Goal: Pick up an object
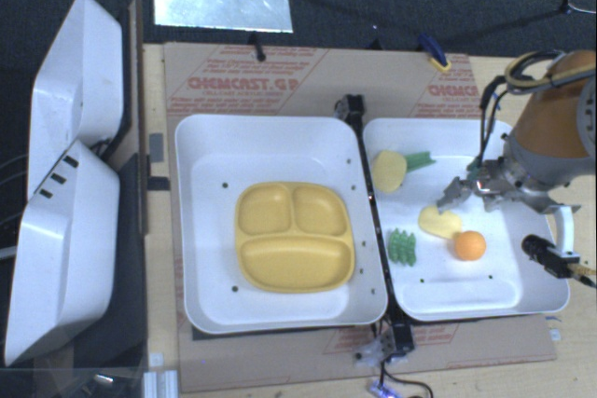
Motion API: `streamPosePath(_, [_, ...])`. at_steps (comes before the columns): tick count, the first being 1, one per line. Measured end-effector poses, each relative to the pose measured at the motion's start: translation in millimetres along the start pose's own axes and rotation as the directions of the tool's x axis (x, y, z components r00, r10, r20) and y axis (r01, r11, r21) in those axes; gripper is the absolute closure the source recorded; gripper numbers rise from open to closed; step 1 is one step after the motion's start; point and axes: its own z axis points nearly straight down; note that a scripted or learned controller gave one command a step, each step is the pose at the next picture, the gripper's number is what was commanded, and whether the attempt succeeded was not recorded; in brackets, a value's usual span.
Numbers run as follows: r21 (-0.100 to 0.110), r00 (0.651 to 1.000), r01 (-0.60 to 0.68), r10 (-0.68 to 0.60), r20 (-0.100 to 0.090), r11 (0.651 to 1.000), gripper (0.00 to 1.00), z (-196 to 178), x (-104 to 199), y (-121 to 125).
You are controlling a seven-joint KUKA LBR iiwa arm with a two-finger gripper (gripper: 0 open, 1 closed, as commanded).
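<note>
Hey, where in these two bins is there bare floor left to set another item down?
Left bin: only thin strips around the yellow tray. Right bin: bare floor along the near wall, below the green piece and orange ball. Its middle is crowded by the gripper.

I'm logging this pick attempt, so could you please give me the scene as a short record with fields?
left bin: holds a yellow divided tray
right bin: holds four small items
items in right bin: yellow piece with green top, pale yellow piece, orange ball, small green piece
arm: reaches in from the right, over the right bin
gripper: just above the pale yellow piece, nothing seen between its fingers
bench: brown board under both bins
</note>
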Motion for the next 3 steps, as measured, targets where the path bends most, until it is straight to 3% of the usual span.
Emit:
streamPosePath(1, [-0.005, 1.0, 0.0, 0.0, 0.001, 1.0, 1.0, -12.6, -0.2, 1.2])
streamPosePath(2, [-0.009, 1.0, 0.001, -0.001, 0.001, 1.0, 1.0, -75.4, 0.9, 5.4])
streamPosePath(3, [-0.003, 1.0, 0.001, -0.001, 0.0, 1.0, 1.0, -75.6, 0.9, 5.7])
